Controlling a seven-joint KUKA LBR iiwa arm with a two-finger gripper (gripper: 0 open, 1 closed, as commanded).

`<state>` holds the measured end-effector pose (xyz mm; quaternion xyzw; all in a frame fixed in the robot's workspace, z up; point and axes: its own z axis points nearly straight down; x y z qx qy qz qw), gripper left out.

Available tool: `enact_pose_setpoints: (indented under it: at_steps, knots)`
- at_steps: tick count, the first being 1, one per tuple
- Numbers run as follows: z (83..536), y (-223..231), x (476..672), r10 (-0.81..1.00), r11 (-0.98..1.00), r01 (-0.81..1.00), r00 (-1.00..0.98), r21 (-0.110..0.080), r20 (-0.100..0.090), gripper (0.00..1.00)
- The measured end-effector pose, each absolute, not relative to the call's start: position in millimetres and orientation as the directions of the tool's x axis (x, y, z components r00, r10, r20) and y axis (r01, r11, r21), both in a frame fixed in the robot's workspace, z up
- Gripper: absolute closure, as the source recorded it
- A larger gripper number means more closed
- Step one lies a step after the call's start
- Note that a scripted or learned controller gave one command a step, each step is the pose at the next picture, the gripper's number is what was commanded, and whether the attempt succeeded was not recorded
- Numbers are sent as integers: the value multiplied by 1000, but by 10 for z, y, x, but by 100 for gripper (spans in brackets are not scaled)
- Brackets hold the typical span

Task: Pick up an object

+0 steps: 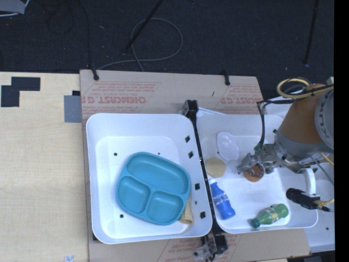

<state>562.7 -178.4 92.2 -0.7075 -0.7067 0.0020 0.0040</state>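
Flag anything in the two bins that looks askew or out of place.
In the left bin, the blue divided plate sits skewed, overlapping a tan object by the divider. In the right bin, the green bottle and blue bottle lie flat.

Small round brown-orange object (253, 173) in the right bin, right of frame centre, between the gripper (252, 167) fingers

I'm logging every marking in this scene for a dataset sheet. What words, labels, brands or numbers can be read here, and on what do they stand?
"GEMCRAFT"-like red print, upside down and blurred, not surely readable: on the brown cardboard sheet behind the white bins, left patch.
A second red print on the same cardboard, right patch: too blurred to read.
Blue plastic bottle: label too small to read.
Green plastic bottle: no readable text.
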Motion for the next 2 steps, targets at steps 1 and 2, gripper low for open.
enact_pose_setpoints:
  at_steps: [1,2]
  knots:
    - [1055,-1801,5636,1000,-5,1000,5,-5,2,100]
    - [1689,-1789,5647,1000,1,1000,-1,3,-1,100]
